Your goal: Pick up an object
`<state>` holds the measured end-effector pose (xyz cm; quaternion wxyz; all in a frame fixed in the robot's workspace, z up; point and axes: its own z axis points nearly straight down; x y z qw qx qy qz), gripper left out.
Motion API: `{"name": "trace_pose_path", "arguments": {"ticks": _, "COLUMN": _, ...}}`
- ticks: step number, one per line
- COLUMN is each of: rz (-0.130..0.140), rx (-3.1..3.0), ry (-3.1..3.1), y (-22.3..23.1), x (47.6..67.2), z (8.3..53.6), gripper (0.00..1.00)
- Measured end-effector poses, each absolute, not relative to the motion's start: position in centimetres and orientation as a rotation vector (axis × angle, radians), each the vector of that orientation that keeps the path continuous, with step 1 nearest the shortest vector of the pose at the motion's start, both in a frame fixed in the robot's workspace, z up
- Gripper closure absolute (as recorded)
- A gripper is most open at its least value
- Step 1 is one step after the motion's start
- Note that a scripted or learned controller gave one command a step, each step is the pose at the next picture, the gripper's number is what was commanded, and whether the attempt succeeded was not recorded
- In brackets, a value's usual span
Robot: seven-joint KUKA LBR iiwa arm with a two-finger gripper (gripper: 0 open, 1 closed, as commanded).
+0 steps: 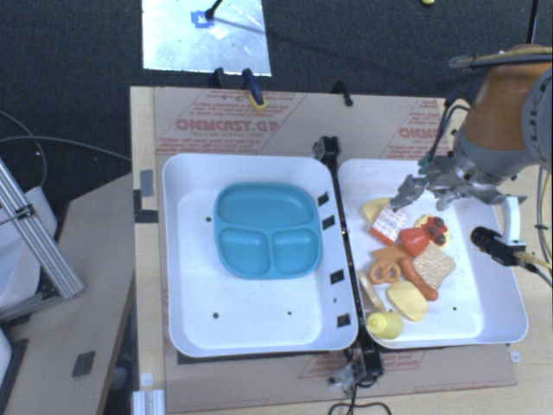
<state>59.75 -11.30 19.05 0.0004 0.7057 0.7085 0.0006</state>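
The grey two-finger gripper (421, 190) is seen poised, fingers parted and empty, over the heap of plastic toy food (408, 262) at right of centre. Approach stage is judged; descent and closure are required next.

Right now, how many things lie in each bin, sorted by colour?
Left bin
Blue: 1, the divided plate

Right bin, the toy-food pile, as far as the overlaps let me tell
Yellow: 3, at
Red: 2, at
Orange: 1, the pretzel
Red and white: 1, the packet
Tan: 1, the cracker

Total: 9
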Motion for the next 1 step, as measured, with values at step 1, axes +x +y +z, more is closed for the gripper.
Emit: {"name": "trace_pose_path", "arguments": {"ticks": 1, "rz": -0.002, "rx": 2.215, "ry": 2.231, "y": -10.03, "x": 63.15, "z": 7.85, "gripper": 0.0}}
